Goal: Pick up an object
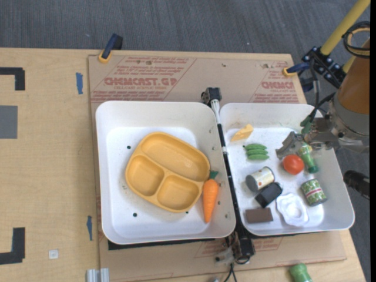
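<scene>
**A:** Where's your target from the gripper (pixel 289 147)?

**B:** You have a cluster in the right bin (pixel 335 216). The red tomato (pixel 293 165) lies directly under the fingertips, a shade toward the bin's near edge. It's round, so no long axis to line up with. Just beside it, toward the arm, a green bottle (pixel 308 158) lies with its long axis running roughly from the far edge to the near edge, tilted a little.

**A:** And the gripper itself: spread, clenched, holding anything?

**B:** You can see grey fingers (pixel 287 142) angling down and to the left from the wrist, tips just above the tomato. Nothing sits between them, so it carries nothing. Whether they are parted or closed I cannot tell; the two blur into one dark shape against the bin.

**A:** What else is close enough to matter?

**B:** The green pea pods (pixel 256 151) lie to the gripper's left, a silver can (pixel 260 178) and a black block (pixel 269 194) nearer you, and a green tin (pixel 313 191) toward the near right corner. The carrot (pixel 210 200) and yellow tray (pixel 166 171) are in the left bin (pixel 111 157), well apart.

**A:** So the move?

**B:** I'd judge a short straight descent onto the tomato; watch that you don't nudge the bottle.
</scene>
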Controlling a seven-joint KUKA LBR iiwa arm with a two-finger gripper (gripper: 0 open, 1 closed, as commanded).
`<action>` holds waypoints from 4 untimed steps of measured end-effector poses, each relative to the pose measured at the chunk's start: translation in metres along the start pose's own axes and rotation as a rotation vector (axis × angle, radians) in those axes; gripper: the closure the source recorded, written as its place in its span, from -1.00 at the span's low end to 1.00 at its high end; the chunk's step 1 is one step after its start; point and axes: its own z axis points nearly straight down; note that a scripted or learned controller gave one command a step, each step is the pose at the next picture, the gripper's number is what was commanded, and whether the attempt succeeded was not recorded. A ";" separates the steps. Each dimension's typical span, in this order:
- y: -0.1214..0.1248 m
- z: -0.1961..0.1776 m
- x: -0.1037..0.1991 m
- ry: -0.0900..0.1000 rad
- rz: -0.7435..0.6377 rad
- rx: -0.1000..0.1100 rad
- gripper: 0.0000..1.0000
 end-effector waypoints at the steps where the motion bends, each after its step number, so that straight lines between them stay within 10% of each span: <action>1: -0.029 0.080 0.059 0.002 -0.054 0.002 -1.00; 2: -0.001 0.144 0.003 0.001 -0.093 0.003 -1.00; 3: -0.028 0.179 -0.002 0.001 -0.174 -0.001 -1.00; 4: -0.028 0.169 -0.001 0.001 -0.174 -0.003 1.00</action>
